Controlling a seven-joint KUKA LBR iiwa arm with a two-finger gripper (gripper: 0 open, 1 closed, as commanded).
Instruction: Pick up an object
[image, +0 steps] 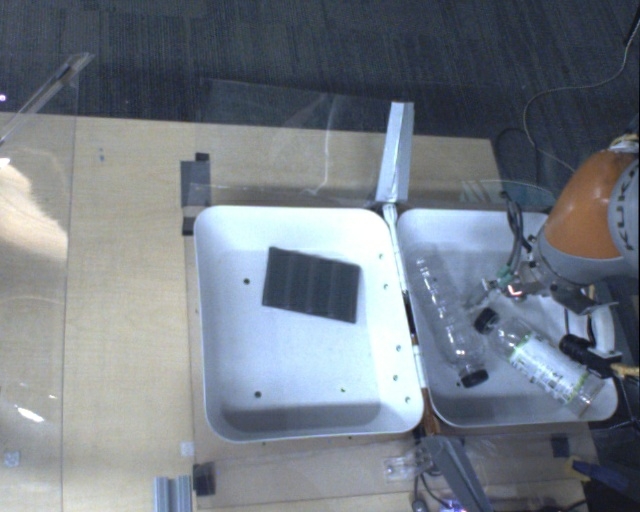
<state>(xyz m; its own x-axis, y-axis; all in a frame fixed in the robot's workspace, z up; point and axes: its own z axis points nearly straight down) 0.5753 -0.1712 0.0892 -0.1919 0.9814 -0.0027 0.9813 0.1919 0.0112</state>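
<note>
Two clear plastic bottles lie in the right bin (450, 225). One slim bottle (445, 320) runs down the bin's left side, and its black cap (473, 378) points toward the front. A second bottle (547, 368), with a pale label, lies slantwise at the front right, its black cap (486, 320) toward the bin's middle. My gripper (510, 287) hangs below the orange band (590, 215) over the right bin's middle, just above and right of that second cap. Nothing shows between the gripper's parts.
A dark ribbed rectangular pad (311, 284) lies flat in the left bin (300, 400). An upright metal divider post (394, 155) stands at the back between the bins. Clear plastic screens rise at the bench's back and left.
</note>
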